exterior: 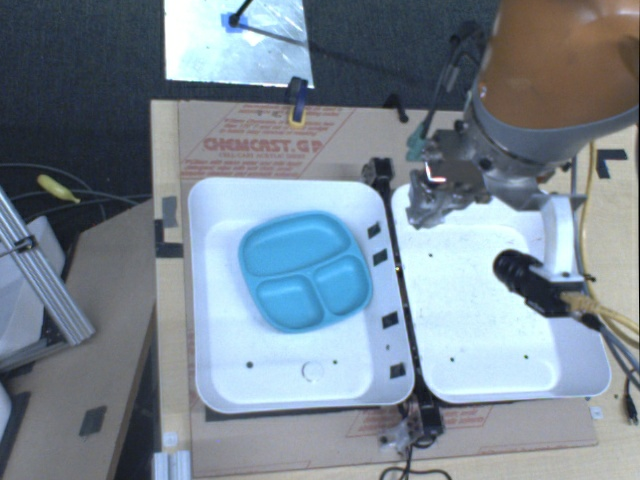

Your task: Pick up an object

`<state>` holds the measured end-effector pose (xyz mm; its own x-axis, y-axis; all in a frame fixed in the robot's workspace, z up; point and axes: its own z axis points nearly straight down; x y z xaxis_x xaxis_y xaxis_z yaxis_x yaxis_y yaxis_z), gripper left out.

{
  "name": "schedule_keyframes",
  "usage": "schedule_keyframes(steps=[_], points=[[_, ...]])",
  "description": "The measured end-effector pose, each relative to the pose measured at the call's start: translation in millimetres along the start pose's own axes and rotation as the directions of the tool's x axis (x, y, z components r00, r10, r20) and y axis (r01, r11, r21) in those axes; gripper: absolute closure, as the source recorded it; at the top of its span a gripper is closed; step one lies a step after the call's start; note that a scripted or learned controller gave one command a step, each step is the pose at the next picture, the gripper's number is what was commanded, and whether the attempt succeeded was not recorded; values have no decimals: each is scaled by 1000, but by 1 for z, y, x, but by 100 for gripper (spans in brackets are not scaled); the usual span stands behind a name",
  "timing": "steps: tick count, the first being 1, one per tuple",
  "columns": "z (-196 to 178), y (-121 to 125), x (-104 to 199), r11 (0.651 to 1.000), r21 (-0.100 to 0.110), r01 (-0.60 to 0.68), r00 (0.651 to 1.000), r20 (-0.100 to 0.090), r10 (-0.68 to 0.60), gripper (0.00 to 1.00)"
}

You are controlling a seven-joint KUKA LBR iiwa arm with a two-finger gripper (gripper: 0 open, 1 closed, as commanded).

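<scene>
Light blue plastic plate [305, 271], divided into three compartments, lies flat in the left shallow white bin [215, 368], a little above that bin's middle and turned at a slant. One large compartment runs along its upper side and two smaller ones sit along its lower side. Nothing touches it.

Over the neighbouring right shallow white bin [480, 373] hangs the grey arm with its broad orange band [560, 48], reaching in from the right and filling the upper right corner. Below the band, the metal two-finger gripper [428, 206] sits above the upper left corner of the right bin, close to the divider between the two bins. Its fingers point down and to the left, but how far they are parted cannot be told from this angle, and no object is seen between them. The gripper stands well apart from the plate.

A black cylindrical part [528, 278] juts over the right side of the right bin, mounted on a white bracket.

Both bins rest on a brown cardboard sheet [265, 133] printed with red lettering.
</scene>
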<state>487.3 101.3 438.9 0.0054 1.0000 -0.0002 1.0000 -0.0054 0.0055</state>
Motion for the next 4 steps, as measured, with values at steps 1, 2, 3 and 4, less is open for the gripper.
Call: schedule_keyframes(steps=[1, 2, 3, 4], points=[[36, -1, 23, 1000, 6, 10, 1000, -1, -10, 100], [14, -1, 57, 1000, 2, 12, 1000, -3, -12, 100], [-40, 5, 3, 1000, -3, 2, 1000, -1, -2, 100], [-24, -2, 52, 1000, 5, 14, 1000, -2, -14, 100]])
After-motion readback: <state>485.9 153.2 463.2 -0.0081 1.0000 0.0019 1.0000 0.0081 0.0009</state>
